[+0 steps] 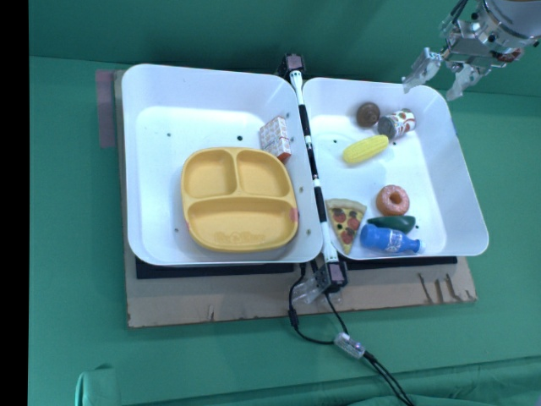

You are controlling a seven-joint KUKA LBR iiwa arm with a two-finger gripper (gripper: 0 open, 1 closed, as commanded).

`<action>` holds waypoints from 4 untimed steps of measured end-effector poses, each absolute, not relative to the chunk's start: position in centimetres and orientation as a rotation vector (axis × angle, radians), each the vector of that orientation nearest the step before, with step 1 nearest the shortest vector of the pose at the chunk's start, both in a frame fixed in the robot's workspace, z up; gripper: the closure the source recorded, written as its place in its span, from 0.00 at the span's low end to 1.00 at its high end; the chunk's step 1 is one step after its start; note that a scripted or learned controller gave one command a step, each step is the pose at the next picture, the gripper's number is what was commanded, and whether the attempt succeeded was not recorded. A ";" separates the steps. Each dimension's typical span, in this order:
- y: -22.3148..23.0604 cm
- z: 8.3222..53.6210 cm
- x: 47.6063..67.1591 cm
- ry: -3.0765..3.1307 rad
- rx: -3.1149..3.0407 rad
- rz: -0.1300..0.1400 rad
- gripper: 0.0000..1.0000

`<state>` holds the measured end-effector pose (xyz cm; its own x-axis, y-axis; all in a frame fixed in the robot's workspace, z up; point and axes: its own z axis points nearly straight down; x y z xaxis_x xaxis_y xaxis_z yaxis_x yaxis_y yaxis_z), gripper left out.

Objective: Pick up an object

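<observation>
My gripper (pixel 441 76) hangs above the back right corner of the right bin (pixel 456 176), its two fingers spread open with nothing between them. In that bin lie a brown ball (pixel 367 113), a small can (pixel 396 124), a yellow corn cob (pixel 365 149), a glazed donut (pixel 392 200), a pizza slice (pixel 345 222), a green pepper (pixel 392 222) and a blue bottle (pixel 389 240). The can and brown ball are the closest to the gripper, lower and to the left.
The left bin (pixel 161 125) bears a yellow divided plate (pixel 239 199) and a small carton (pixel 275 136) by the divider. A black-and-white rail (pixel 309 152) runs between the bins. A cable (pixel 338 332) trails off the front of the cardboard base.
</observation>
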<state>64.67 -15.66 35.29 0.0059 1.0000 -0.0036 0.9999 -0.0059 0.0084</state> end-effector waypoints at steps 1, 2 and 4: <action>-15.6 23.5 66.9 2.209 2.219 0.001 0.00; -13.0 20.0 70.4 2.199 2.212 -0.008 0.00; -12.6 21.2 70.4 2.203 2.224 0.002 0.00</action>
<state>70.40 -12.55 21.18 0.0094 0.9999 -0.0066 0.9999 -0.0093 0.0087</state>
